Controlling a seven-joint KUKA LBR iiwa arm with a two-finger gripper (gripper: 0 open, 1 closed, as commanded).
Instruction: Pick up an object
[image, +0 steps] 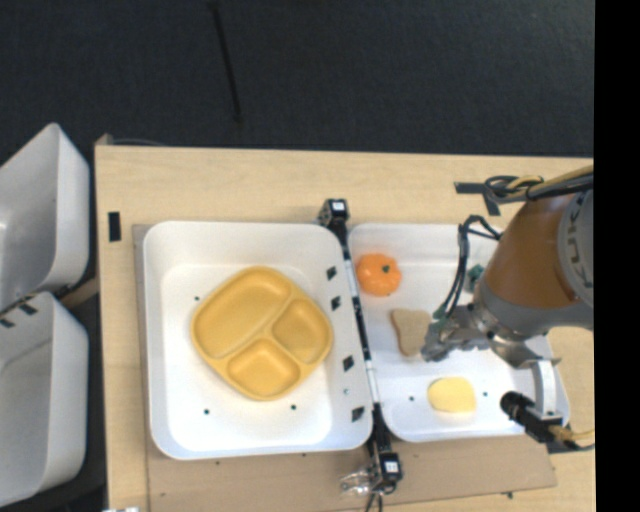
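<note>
While gripper (437, 345) hovers, finger state unclear to us, we fear slip: tan piece (407, 330) flat just beside, yellow object (452, 396) below.

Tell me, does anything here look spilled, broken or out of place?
Nothing stands out. The yellow divided plate lies flat but turned at an angle in the left bin. In the right bin, the orange, tan piece and yellow piece lie apart, intact, near the gripper.
</note>
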